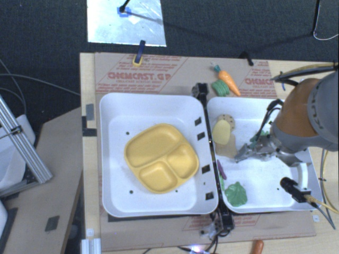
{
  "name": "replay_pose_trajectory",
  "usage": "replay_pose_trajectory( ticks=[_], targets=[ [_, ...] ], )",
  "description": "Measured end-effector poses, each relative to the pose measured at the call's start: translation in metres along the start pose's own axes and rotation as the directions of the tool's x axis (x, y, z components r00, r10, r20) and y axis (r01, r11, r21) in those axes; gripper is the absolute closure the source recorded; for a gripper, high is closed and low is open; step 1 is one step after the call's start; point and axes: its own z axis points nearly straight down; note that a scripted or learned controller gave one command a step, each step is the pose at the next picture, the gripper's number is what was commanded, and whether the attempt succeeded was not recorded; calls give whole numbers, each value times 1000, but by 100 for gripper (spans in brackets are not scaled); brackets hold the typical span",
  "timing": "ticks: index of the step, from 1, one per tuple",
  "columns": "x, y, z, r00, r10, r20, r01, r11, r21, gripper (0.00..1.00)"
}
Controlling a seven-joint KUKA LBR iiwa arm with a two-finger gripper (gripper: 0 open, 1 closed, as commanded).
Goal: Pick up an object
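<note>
the two-finger gripper (242, 155) reaches low into the right-hand shallow white bin (267, 200), its metal tips pointing left toward the bin's middle; whether the fingers are parted or closed cannot be told from this slant, and nothing shows between them. just beside the tips, up and to the left, lies a pale yellow rounded piece of toy food (222, 133), with a tan round disc (225, 120) touching its upper edge. near the bin's front left corner sits a green leafy plastic vegetable (235, 193), and a thin purple stick (220, 170) lies along the left wall. the grey arm with its orange band (292, 112) comes in from the right. the left-hand white bin (114, 197) holds a yellow three-compartment plastic tray (161, 156). on the cardboard-covered worktop (159, 73) behind the bins rests an orange toy carrot with a green top (226, 81).
</note>
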Motion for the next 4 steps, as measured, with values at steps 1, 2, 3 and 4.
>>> replay_pose_trajectory(
  ticks=[1, 2, 3, 4],
  targets=[
    [-24, -17, 1, 1000, 7, -1, -7, 1000, 6, 0],
    [-20, -56, 0, 1000, 8, -3, -8, 1000, 9, 0],
    [-22, -54, 1, 1000, 5, -1, -5, 1000, 5, 0],
    [-22, -53, -10, 1000, 5, -1, -5, 1000, 2, 100]
  ],
)
